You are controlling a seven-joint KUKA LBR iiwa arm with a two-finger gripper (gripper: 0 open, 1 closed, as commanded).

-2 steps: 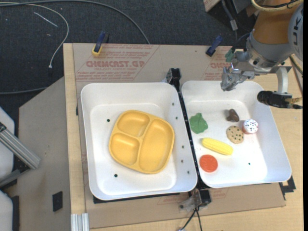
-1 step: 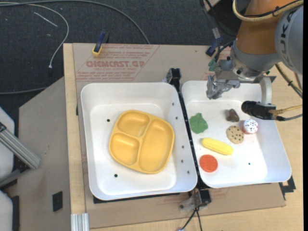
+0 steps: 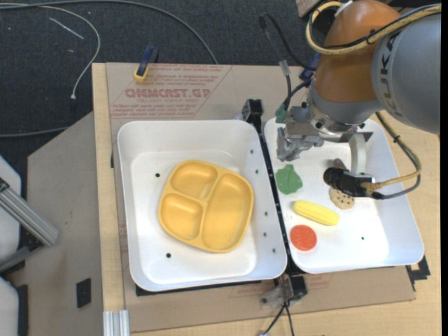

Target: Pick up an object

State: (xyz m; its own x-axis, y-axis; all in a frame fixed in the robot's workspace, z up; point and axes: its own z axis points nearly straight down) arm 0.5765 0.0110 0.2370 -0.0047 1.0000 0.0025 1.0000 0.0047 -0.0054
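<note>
Presumably the pincer point(image 3: 288, 148), whose grip I cannot tell, is hovering above the green leafy plastic toy point(image 3: 288, 180) near the right white bin's point(image 3: 392, 252) left edge, needing a straight descent.

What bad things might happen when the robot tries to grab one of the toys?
1. The gripper hangs just above the green toy, which lies close to the right bin's wall; a finger might hit that wall.
2. The yellow corn and orange disc lie near each other, so grabbing one might knock the other.
3. The disc looks flat and may slip.
</note>
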